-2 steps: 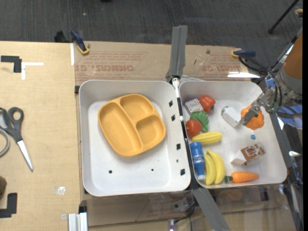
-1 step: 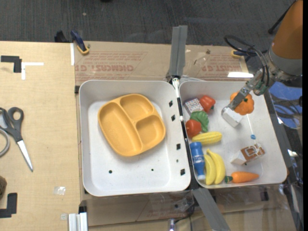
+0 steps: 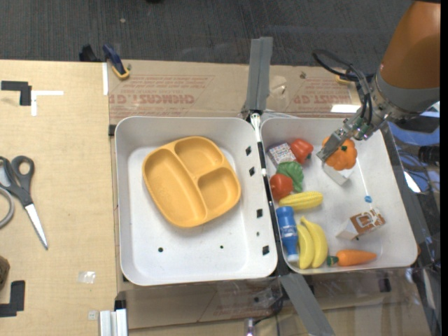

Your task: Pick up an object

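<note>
Jaws [image 3: 339, 148] closed on an orange toy fruit [image 3: 341, 157], held between the fingers above the floor of the right bin [image 3: 392, 208], toward its upper right part
Arm [image 3: 413, 47] entering from the right, orange band above the wrist, cables running down to the jaws
Small white block [image 3: 339, 174] just below the orange toy fruit, touching or nearly touching it; contact cannot be told
In the right bin, left part, from top down: a small patterned box [image 3: 280, 152] beside a red pepper [image 3: 302, 149], a green leafy piece [image 3: 292, 174], a red tomato [image 3: 281, 185] against it, a yellow corn cob [image 3: 302, 201] lying crosswise, a blue bottle [image 3: 286, 231] lying lengthwise along the left wall
Yellow bananas [image 3: 313, 243] just right of the blue bottle, near the lower wall
Carrot [image 3: 352, 258] lying flat at the lower right, tip pointing right
Small brown and white carton [image 3: 366, 222] above the carrot, apart from it
Left bin [image 3: 133, 257] alongside, sharing the centre divider, bearing a yellow divided plate [image 3: 191, 180] with three compartments, set slightly toward the upper half
Worktop [image 3: 56, 187] to the left of the bins, with scissors [image 3: 26, 194] lying on it, well apart from both bins
Cardboard sheet [image 3: 175, 89] behind the bins, printed lettering reversed
</note>
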`<action>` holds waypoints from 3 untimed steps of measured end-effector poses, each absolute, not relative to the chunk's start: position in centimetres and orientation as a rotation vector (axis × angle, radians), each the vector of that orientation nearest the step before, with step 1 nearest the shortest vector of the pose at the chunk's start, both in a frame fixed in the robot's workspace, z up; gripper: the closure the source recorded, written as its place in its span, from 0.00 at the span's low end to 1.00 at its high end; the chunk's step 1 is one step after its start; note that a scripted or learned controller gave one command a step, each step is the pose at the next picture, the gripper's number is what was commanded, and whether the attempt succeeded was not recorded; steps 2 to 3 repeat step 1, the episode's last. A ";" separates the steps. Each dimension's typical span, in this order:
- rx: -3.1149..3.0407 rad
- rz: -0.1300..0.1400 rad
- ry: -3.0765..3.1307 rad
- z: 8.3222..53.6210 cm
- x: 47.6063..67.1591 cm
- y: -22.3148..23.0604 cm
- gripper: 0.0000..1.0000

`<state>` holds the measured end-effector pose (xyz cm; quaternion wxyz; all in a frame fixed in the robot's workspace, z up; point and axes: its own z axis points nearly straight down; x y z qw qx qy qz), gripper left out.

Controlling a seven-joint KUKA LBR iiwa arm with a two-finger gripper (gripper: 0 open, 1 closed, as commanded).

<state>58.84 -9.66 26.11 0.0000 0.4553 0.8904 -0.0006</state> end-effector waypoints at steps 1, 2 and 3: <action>1.692 -0.003 2.645 25.2 64.1 -3.7 1.00; 1.692 -0.003 2.645 25.2 64.1 -3.7 1.00; 1.692 -0.003 2.645 25.2 64.1 -3.7 1.00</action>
